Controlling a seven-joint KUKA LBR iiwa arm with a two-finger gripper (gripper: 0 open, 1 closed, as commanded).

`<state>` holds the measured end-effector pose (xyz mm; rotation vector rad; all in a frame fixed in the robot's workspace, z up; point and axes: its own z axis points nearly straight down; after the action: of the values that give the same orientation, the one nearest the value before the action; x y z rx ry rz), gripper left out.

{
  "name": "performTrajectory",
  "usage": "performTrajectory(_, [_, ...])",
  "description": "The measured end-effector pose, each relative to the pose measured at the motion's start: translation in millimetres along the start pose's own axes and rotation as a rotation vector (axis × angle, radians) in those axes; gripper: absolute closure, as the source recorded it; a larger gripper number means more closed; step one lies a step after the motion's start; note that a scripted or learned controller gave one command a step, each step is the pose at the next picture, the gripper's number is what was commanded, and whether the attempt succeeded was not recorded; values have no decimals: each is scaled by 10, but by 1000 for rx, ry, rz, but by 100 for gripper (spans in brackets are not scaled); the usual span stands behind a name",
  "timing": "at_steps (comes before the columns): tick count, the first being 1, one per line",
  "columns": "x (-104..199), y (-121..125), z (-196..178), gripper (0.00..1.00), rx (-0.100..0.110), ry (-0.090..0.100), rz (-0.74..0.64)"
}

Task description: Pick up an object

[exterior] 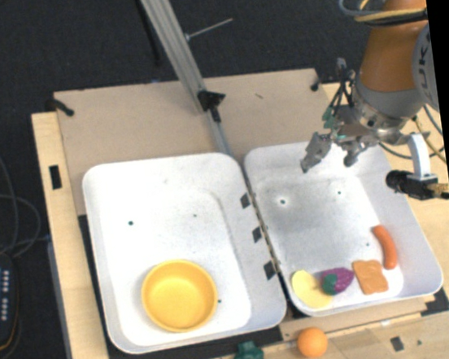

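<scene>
Objects for picking lie along the near edge of the right bin [338, 201]: a pale yellow piece [306, 288] at the near left corner, a purple and green piece [334, 281] touching it, an orange block [371, 276] just beside that, and an orange-red sausage shape [387, 246] by the right wall. On the table's near edge, outside the bins, sit an orange ball [311, 342] and a green piece [248, 355]. A yellow bowl [179, 295] rests in the left bin [161, 199] near its front. Farther back, the claw [332, 152] hangs over the right bin's far edge, fingers spread apart, pinching nothing. No readable writing shows.
</scene>
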<state>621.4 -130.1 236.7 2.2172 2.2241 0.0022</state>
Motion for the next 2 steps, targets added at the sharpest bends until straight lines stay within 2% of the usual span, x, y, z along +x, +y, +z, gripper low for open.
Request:
performTrajectory(1, [1, 0, 0, 0, 0, 0, 0])
performTrajectory(2, [-8, 83, 436, 0, 1, -3, 1])
